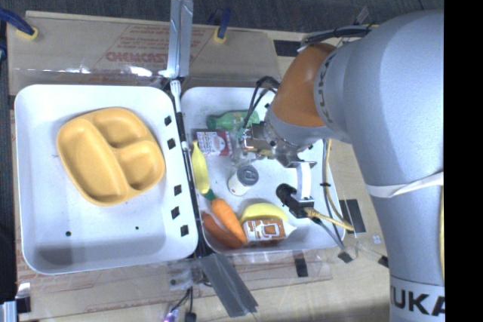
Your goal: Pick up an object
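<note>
The big, round grey robot arm [392, 94] has an orange band [298, 90], thin black cables [260, 90], and maybe white "KUKA" letters [416, 303].

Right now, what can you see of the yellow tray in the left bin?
The yellow tray is a rounded, matte, plastic-looking dish with three shallow compartments: one large on its left side, two smaller on its right. It lies flat, open side up, turned slightly askew, in the upper middle of the left bin. Its compartments look empty, and it touches only the bin floor.

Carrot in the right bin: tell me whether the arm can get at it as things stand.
Probably yes. The carrot lies uncovered near the right bin's front-left corner, with the end effector above the same bin; the banana and bin wall crowd it.
</note>
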Robot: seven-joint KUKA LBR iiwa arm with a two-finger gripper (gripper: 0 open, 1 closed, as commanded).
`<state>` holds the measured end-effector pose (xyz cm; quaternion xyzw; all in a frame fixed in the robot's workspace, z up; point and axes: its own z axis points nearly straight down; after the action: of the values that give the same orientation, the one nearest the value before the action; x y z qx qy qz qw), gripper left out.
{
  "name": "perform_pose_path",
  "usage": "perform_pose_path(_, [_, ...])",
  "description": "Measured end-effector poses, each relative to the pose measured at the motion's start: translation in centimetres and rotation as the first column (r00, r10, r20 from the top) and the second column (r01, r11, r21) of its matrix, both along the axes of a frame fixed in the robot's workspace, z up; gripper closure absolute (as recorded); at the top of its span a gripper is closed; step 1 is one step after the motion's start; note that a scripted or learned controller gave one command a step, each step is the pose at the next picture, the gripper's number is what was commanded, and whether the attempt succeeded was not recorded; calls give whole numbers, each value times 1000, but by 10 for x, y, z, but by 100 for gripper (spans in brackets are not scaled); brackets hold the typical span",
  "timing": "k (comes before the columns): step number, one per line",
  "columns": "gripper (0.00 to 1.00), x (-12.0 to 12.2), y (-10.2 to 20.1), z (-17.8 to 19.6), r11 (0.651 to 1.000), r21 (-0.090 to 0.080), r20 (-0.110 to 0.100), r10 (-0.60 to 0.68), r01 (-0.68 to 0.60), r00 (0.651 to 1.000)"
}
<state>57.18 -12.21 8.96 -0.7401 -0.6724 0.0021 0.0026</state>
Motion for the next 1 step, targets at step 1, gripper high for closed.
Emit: perform_pose_path(1, [100,1,37,101,994,0,3,113,-113,994])
